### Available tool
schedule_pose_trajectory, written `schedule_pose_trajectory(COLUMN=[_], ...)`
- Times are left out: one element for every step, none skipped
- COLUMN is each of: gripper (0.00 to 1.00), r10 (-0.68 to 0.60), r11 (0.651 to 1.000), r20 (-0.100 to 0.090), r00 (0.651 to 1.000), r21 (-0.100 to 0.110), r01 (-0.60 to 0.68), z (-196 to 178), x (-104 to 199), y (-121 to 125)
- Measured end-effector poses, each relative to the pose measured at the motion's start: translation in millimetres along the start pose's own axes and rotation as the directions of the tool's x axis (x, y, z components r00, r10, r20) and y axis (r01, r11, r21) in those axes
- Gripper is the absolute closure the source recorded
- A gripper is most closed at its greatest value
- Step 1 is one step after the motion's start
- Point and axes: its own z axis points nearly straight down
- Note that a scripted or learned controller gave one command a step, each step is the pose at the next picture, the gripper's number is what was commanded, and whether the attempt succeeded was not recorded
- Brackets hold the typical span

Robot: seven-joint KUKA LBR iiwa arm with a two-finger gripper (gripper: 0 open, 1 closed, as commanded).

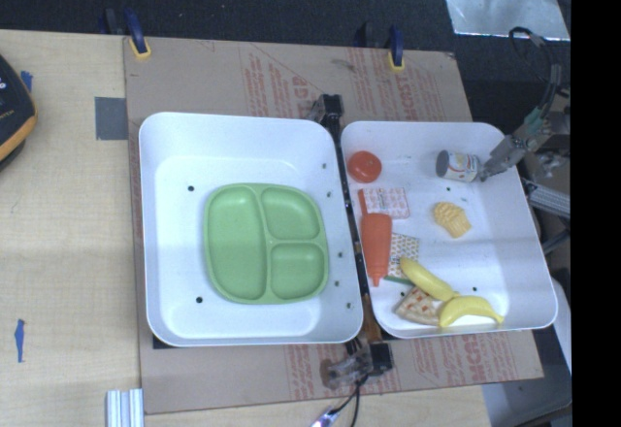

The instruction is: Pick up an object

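The hand (506,155) reaches over the right bin's (505,265) far-right rim beside a small can (458,165); its grip cannot be told. Corn (450,216), tomato (365,165), carrot (375,245) and 2 bananas (441,291) crowd that bin, leaving bare floor along the right wall.

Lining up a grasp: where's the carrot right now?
The carrot lies along the right bin's left wall, below the tomato.

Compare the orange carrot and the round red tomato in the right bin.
The long orange carrot is a tapered stick; the round red tomato is a squat ball. The carrot is far longer. The carrot lies below the tomato in view. Both sit along the right white bin's left wall.
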Motion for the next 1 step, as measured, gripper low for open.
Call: schedule_pose_trajectory(gripper=[0.0], r10=[-0.001], r11=[1.0], r20=[0.001], r00=[1.0], r21=[0.001], r01=[0.001], z=[85.7], x=[6.5], y=[77.2])
